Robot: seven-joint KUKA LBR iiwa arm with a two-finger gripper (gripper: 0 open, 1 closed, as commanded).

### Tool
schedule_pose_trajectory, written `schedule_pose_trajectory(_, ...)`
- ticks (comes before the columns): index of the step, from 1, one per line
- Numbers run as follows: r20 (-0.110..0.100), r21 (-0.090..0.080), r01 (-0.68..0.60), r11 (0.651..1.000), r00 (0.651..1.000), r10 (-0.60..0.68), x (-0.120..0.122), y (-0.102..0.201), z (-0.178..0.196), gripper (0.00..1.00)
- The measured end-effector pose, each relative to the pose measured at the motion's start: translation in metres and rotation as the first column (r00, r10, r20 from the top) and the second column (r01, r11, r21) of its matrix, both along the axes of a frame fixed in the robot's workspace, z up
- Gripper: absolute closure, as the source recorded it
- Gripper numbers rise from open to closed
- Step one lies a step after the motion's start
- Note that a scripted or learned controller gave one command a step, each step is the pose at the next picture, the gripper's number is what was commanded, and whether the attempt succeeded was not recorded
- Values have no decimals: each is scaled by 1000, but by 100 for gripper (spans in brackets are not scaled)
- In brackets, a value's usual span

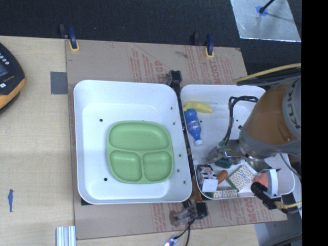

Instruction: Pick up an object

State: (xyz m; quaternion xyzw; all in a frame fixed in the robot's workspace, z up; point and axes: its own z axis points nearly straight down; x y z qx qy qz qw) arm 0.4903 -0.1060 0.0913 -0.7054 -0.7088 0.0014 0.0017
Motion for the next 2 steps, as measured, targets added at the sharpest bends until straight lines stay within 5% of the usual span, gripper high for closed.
schedule_pose_trajectory(1, -2, -1, -4, 1000, 1000, 4, 0, -1, 10, 100)
schedule_pose_trajectory(2, 3, 0, 0, 1000, 1000, 0, 94, 51, 101, 100)
